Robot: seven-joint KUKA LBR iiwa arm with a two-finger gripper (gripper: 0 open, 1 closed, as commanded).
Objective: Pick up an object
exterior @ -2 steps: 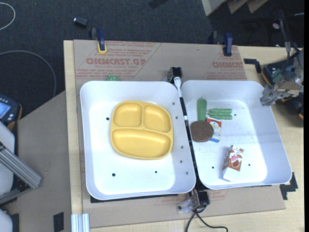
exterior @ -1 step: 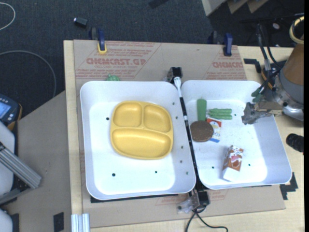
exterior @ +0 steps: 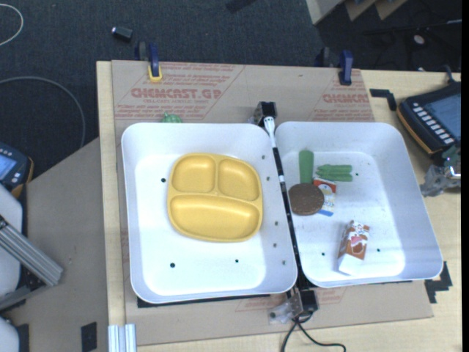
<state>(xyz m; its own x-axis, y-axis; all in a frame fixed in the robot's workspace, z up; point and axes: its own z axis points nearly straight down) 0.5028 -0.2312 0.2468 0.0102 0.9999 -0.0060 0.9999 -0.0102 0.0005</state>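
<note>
The left white bin (exterior: 139,218) holds a yellow three-section plate (exterior: 215,196), lying flat near its middle. In the right white bin (exterior: 414,204), a green stick (exterior: 305,166) lies upright along the left side, with a bumpy green pod (exterior: 334,172) just to its right. A brown round disc (exterior: 305,199) sits below them, against a small red and white packet (exterior: 326,188). A small red and white carton (exterior: 354,247) lies toward the bin's front right.
A black cable (exterior: 278,169) runs down the seam between the bins. Clamps (exterior: 153,61) hold the cardboard sheet at the back. A tablet-like device (exterior: 436,119) rests at the right edge. A small green item (exterior: 171,118) lies behind the left bin.
</note>
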